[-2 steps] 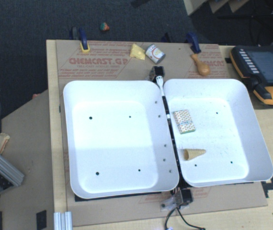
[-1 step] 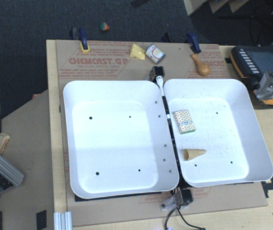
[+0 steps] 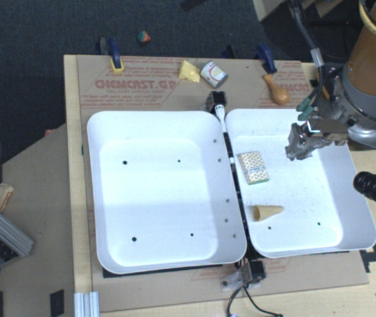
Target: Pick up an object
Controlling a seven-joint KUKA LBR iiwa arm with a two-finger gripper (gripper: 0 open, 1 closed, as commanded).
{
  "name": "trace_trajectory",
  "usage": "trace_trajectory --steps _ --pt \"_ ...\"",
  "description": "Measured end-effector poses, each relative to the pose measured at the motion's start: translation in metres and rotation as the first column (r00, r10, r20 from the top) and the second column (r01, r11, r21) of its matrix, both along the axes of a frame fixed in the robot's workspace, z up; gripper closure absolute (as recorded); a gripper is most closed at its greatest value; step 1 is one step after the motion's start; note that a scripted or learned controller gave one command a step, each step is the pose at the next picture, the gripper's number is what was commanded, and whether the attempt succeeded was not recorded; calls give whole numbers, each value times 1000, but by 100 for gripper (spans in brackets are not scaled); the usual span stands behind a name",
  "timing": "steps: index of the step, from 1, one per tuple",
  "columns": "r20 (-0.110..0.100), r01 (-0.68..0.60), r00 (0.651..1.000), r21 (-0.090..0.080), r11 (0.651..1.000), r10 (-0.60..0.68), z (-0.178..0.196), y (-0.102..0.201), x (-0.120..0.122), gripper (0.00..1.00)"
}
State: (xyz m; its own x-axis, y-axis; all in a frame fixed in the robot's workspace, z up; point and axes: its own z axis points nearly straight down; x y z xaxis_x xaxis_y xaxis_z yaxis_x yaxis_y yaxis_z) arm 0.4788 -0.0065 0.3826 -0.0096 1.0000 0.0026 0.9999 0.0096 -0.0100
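While the gripper (image 3: 298, 149) hangs over the right bin (image 3: 346, 197), nothing sits between its fingers; whether they are spread or closed I cannot tell. Nearest target: patterned box (image 3: 252, 167), just left of the gripper, lying flat near the bin's left wall. Farther, below-left: small cone (image 3: 267, 211). Judgement: go for the box, centre over it, align fingers across its narrow side, descend straight. Farthest left, the left bin (image 3: 109, 131).
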Motion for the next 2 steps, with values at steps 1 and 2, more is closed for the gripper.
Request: trace_trajectory --steps 1,2 --pt "32 5 999 -1 1000 -5 162 20 1 100" --pt "1 -1 1000 -3 1000 1 62 136 3 100"
